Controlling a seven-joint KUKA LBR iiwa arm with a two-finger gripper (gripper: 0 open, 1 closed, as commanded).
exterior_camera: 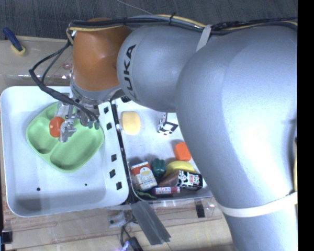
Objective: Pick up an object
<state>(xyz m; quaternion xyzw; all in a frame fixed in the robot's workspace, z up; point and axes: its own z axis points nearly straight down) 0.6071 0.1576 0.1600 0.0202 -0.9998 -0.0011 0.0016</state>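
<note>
At the far left of the bench (42, 43) a blue and yellow tool (13, 41) is seen lying beside the bins. The left bin (21, 192) is found to hold a green divided plate (68, 158). An orange object (56, 126) is observed on the plate's upper left section, touching the left side of the gripper (73, 124). The gripper is lowered over the plate, its metal parts just beside the orange object; whether the jaws are spread or pressed together cannot be told, and the object is not seen between them. Black cables (44, 85) are looped from the wrist over the bin's upper edge. In the right bin (118, 140) a pale yellow round item (131, 123) is noted near the divider, with a small black and white item (166, 125) to its right. Lower down, an orange block (182, 151), a red carton (144, 175), a dark green item (158, 167), a banana (181, 167) and a black and white box (189, 180) are clustered close together. The grey arm (235, 114) covers the rest of that bin.
</note>
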